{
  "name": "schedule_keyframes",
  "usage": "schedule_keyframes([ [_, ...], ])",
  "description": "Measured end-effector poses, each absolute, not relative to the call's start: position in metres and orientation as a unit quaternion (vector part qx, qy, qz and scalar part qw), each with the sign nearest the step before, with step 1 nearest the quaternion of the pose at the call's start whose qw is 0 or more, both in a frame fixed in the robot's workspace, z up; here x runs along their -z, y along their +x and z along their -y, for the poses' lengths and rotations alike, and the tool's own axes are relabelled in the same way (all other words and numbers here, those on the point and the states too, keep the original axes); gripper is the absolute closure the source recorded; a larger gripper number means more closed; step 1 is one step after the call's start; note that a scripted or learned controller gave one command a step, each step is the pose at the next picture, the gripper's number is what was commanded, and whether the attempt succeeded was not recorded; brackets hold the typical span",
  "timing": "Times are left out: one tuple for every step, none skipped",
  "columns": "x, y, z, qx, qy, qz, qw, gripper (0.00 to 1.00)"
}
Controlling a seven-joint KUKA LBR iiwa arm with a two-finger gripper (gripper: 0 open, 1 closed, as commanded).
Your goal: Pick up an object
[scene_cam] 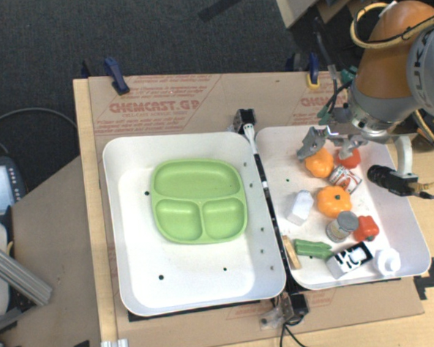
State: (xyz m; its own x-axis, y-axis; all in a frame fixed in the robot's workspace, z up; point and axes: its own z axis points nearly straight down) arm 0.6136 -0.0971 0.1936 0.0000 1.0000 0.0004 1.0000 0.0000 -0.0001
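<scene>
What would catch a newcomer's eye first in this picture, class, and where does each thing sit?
The green divided plate stands out, alone in the left bin. The right bin holds a crowded jumble, including two orange pumpkin-like toys. The grey-and-orange arm's gripper hangs over that bin's far end.

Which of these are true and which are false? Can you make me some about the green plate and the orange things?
1. The green divided plate lies in the left bin. True.
2. The plate has toys piled on it. False: its three sections hold nothing.
3. Two orange pumpkin-like toys, one near the gripper and one lower down, sit in the right bin. True.
4. The gripper hangs over the left bin. False: it is over the right bin's far end.
5. A green marker lies near the right bin's front. True.
</scene>
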Motion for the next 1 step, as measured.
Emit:
schedule_keyframes([
  [-0.1058,0.6227,0.1381,0.0013,-0.706,0.708,-0.002,0.0],
])
